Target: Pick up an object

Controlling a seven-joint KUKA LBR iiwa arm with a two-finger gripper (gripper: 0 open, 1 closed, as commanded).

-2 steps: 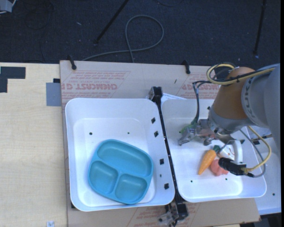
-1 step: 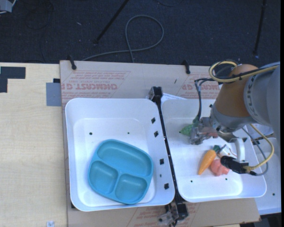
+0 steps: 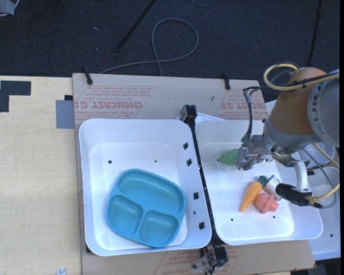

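Note:
In the right bin (image 3: 275,234) a green leafy toy (image 3: 229,155) lies near the middle left. My gripper (image 3: 248,158) hangs low over the bin, right against the toy's right end; whether it has hold of it is not visible. An orange carrot (image 3: 250,194) lies below the gripper, tilted. Beside the carrot on its right sits a pink lump (image 3: 266,203), with a small green and white piece (image 3: 269,181) just above it.
The left bin (image 3: 97,148) holds a blue divided plate (image 3: 146,207). A black divider rail (image 3: 196,176) runs between the bins. The grey arm with its orange band (image 3: 295,105) comes in from the right, trailing cables over the right bin's edge.

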